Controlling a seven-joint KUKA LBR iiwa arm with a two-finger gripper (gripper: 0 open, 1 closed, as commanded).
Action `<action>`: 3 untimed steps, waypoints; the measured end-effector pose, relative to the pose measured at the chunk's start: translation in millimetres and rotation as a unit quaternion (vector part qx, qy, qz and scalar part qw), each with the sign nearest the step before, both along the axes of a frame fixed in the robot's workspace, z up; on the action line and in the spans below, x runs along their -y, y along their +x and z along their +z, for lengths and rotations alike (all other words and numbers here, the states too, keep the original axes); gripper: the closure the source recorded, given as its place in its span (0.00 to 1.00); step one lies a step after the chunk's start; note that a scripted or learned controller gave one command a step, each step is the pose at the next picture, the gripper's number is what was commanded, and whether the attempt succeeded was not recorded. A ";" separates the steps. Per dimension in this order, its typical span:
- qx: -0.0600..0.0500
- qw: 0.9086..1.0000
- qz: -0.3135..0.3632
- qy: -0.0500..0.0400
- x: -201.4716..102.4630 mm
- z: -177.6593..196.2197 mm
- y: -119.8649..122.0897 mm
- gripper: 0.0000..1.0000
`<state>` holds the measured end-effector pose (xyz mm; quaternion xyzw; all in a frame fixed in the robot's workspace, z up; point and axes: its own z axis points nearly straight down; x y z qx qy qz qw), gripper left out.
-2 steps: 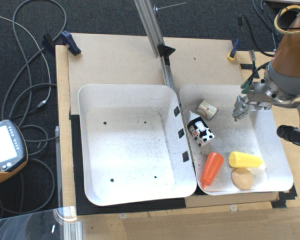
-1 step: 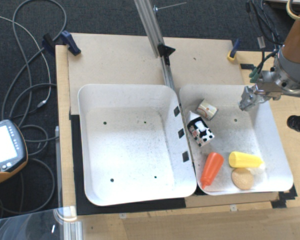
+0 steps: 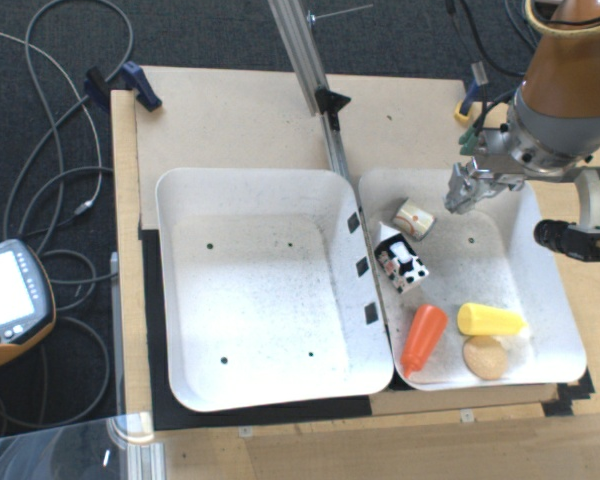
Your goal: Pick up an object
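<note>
The right bin (image 3: 540, 268) holds several objects. A small beige cylinder (image 3: 414, 218) lies near its back left. A black-and-white patterned block (image 3: 401, 261) rests against the left wall. An orange carrot-shaped piece (image 3: 423, 336) lies at the front, with a yellow block (image 3: 491, 320) and a tan round piece (image 3: 486, 359) to its right. My gripper (image 3: 463, 193) hangs over the back of the right bin, just right of the beige cylinder and apart from it. Nothing shows between its fingers.
The left bin (image 3: 180, 208) stands beside the right one. A metal rail (image 3: 305, 48) slants down to the gap between the bins. Blue clamps (image 3: 140, 86) sit at the bench's back corners. Cables and a pendant (image 3: 10, 303) lie on the floor to the left.
</note>
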<state>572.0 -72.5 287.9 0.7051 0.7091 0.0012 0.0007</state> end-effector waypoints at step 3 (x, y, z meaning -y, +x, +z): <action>-0.001 1.000 0.001 0.001 -148.4 -46.5 54.9 1.00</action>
